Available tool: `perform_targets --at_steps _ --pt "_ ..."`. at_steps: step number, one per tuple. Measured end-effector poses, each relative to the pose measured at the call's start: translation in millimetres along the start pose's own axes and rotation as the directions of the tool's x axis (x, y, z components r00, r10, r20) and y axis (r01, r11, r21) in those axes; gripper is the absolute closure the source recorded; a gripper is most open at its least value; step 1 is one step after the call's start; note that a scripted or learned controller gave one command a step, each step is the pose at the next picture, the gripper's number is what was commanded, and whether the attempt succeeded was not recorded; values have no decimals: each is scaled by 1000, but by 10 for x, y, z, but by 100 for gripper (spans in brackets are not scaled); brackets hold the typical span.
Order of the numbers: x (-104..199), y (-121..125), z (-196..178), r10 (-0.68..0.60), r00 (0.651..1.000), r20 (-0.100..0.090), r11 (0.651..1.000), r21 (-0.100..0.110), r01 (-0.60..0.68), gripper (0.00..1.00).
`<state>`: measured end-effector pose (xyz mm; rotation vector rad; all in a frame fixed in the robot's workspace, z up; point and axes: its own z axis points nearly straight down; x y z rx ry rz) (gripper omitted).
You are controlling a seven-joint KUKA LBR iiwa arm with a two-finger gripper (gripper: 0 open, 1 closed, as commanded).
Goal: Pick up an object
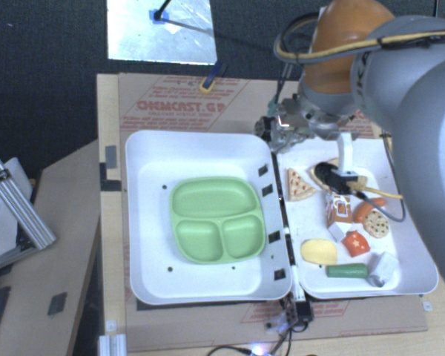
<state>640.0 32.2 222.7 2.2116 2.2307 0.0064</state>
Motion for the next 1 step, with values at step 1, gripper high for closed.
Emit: perform_targets --at_steps 1 --pt "-56 10 -91 3 1000 2 1000 1 -3 100"
